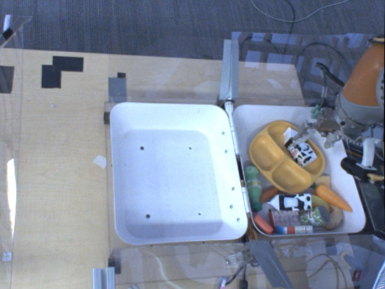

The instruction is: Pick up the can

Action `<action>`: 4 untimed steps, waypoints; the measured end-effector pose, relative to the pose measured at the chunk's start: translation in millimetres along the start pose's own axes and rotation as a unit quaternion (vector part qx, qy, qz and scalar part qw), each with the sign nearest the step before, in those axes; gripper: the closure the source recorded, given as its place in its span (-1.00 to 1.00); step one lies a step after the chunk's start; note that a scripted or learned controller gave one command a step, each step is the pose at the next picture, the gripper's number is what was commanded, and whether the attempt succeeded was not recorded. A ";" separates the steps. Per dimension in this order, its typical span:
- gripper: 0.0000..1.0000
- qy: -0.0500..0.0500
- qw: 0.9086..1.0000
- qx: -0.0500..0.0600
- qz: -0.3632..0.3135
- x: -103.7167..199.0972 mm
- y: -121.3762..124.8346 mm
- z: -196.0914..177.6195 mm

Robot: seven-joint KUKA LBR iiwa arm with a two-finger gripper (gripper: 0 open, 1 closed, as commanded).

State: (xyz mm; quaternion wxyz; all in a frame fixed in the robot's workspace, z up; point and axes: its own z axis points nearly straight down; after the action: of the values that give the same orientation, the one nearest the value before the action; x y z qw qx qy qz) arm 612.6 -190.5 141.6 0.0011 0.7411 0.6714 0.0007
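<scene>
My tool [317, 125] hovers at the right bin's [240, 122] far right corner; I cannot tell its opening or any load. The can [293, 220] lies sideways along the near wall, well apart, toward the camera and slightly left.

Light wooden bench [60, 161] bearing 2 shallow white bins set side by side, touching along their inner rims: left bin [174, 116] toward the bench's middle, right bin [240, 120] toward its right edge. Black tape patches [60, 70] stuck flat near the far left corner, with 1 small pale scrap [100, 161] lying just beside the left bin's left rim.
</scene>
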 end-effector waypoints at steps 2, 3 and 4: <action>-1.00 0.007 0.998 -0.003 0.055 10.1 46.9 45.5; -1.00 0.000 0.998 -0.014 0.063 62.2 30.2 42.4; 1.00 -0.001 0.998 -0.020 0.060 62.7 33.5 28.5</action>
State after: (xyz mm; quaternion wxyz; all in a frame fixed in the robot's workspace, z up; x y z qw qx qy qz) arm 652.2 -131.4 113.2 0.0169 0.7797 0.6258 0.0132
